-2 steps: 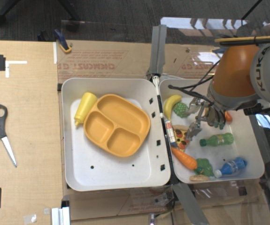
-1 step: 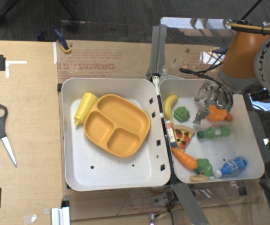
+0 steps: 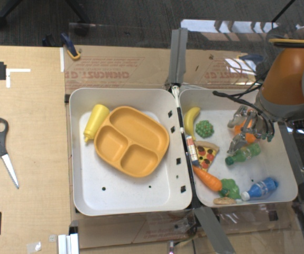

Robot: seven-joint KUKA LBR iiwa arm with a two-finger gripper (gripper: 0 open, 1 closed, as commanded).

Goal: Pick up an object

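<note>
orange plastic tray [image 3: 130, 140], three compartments, sits in the left bin [image 3: 88, 192] with one yellow bottle [image 3: 95, 121] touching its left rim. right of the tray, in the right bin [image 3: 284, 187]: one banana [image 3: 191, 119], one knobbly green ball [image 3: 204, 128], one pizza slice [image 3: 206, 155], one carrot [image 3: 209, 180], one blue bottle [image 3: 259, 188]. my gripper [image 3: 245, 134] hangs over one green bottle [image 3: 243, 154]; finger state i cannot tell.

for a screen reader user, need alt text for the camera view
A grey arm's end effector hangs over the right white bin, just above a small orange toy and green plastic bottle, among toy foods including a carrot and pizza slice. The left white bin holds an orange divided plastic tray and yellow bottle.
</note>
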